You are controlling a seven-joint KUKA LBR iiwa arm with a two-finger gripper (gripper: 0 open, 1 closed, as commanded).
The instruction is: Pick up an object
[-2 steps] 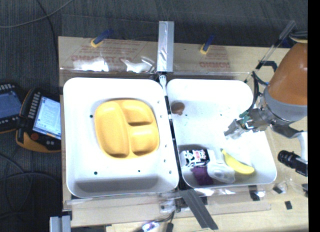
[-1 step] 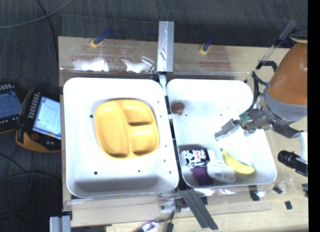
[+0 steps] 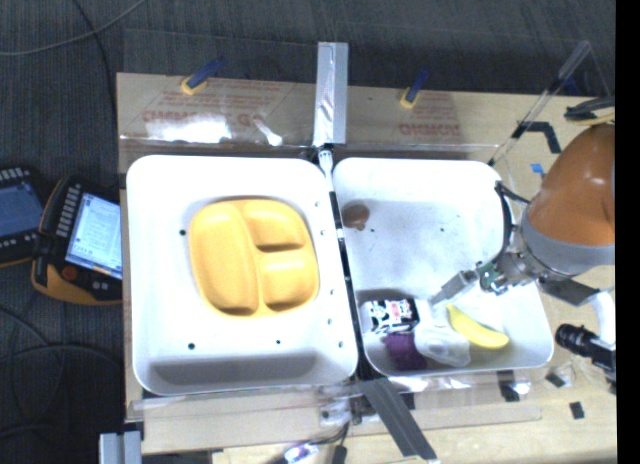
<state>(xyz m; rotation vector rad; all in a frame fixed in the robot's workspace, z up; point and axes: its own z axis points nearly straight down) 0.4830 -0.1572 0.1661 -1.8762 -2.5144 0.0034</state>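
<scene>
Nearest the camera, along the bottom edge of the right bin (image 3: 520, 357): a cluster of loose items. A yellow banana (image 3: 478, 330) lies at the bin's lower right, tilted, its upper end toward the gripper. Touching its left side, a pale, translucent white object (image 3: 440, 344); identity cannot be told. Left of that, a dark purple object (image 3: 402, 351) against the bin's front wall. Just above the purple one, a small black-and-white patterned item (image 3: 388, 314) with a spot of red.

Gripper (image 3: 462, 285): low inside the right bin, just above and left of the banana, fingers pointing toward the bin's middle. Nothing is visibly held between them; whether they are spread or closed cannot be told at this resolution. Behind it, the arm (image 3: 572, 202), orange band over grey wrist, enters from the right over the bin's rim.

Farther back in the right bin: a small brown round object (image 3: 355, 216), alone near the divider, well apart from the front cluster.

Left bin (image 3: 160, 252): one yellow compartment tray (image 3: 255, 256) lying flat at its centre, with one large section and two smaller ones.

Off the bench to the left, on dark floor: a handheld control pendant (image 3: 80, 242) with a lit screen.

Farthest: two clamps, blue and yellow (image 3: 203, 75), at the bench's back edge.
</scene>
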